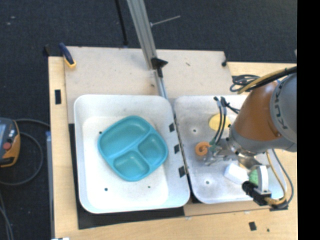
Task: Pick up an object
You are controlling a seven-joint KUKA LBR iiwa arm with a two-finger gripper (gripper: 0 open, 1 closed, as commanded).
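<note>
Worktop [130,74]: pale board bearing two shallow white bins side by side.
Left bin [87,109]: holds a teal divided plate [132,147] with three compartments, lying flat near the middle.
Right bin [192,114]: holds the small things and takes the arm [262,116], which reaches in from the right.
Orange ring [202,149]: small, lying flat on the bin floor left of the wrist, apart from the bin wall.
Yellow object [218,121]: rounded piece farther back in the right bin, partly hidden by the arm.
White block [234,173]: lies toward the near right of the bin, beside a green item [255,176] that is too small to name.
Gripper [216,154]: low over the bin floor just right of the orange ring; whether it is apart or together cannot be told, and nothing is seen held.
Likely target: the orange ring, judged by nearness alone.
Handling, ring: probably light and fairly stiff; smooth sides may slip or skid on the slick floor.
Hold, ring: across the outer width, or one tip through the hole, coming straight down.
Handling, block: looks light, with flat faces that suit a squeeze across its short side.
Risk: a glancing touch could push the ring away instead of catching it.
</note>
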